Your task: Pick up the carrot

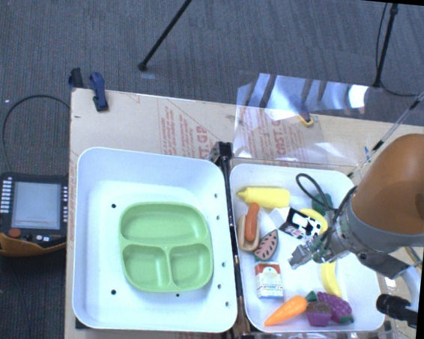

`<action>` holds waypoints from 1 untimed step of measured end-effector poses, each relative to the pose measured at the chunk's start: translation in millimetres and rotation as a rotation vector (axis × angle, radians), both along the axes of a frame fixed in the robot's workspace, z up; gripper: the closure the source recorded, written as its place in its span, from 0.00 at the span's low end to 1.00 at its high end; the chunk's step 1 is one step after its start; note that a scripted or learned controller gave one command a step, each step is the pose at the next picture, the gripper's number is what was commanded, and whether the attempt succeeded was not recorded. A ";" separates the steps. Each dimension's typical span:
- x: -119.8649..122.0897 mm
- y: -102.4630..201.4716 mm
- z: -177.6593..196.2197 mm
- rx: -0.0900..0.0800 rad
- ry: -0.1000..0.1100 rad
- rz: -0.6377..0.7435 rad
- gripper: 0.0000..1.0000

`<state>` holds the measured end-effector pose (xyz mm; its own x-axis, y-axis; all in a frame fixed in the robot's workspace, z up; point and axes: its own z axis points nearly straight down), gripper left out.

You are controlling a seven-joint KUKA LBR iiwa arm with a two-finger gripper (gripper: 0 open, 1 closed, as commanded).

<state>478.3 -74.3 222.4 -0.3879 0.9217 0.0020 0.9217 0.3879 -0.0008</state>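
Camera view: carrot point(287, 311) beside red, illegibly-printed carton point(268, 280).

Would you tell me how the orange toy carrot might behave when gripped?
The orange toy carrot looks like smooth, stiff plastic, so probably light. Its tapered body may slip from a pinch. Being rounded, it could roll toward the purple grapes beside it.

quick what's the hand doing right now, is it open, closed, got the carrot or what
Hand: over the right bin; open or closed cannot be told. It is not holding the carrot, which lies apart from it near the bin's front edge.
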 end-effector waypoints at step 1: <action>-2.8 -32.1 -33.0 0.002 0.009 0.165 1.00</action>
